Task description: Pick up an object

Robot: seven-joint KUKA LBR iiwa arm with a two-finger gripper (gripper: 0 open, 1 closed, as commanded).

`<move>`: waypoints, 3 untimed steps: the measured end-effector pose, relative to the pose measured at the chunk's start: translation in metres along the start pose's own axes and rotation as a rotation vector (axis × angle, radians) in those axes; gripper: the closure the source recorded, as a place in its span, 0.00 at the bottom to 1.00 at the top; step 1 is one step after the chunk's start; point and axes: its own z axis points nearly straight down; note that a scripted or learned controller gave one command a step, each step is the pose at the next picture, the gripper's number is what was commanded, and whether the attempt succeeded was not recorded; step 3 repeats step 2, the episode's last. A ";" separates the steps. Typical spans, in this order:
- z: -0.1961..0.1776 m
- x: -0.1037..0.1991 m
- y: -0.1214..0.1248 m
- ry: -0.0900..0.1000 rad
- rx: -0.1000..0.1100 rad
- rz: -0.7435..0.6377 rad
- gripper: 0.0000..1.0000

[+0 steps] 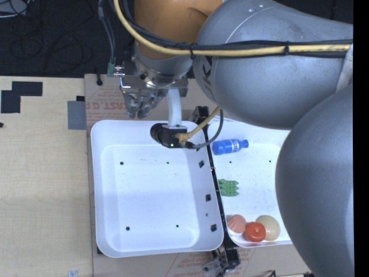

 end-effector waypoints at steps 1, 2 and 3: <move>-0.100 -0.003 -0.043 0.001 -0.002 0.003 1.00; 0.031 -0.003 -0.143 -0.011 0.025 0.002 1.00; 0.031 -0.003 -0.143 -0.011 0.025 0.002 1.00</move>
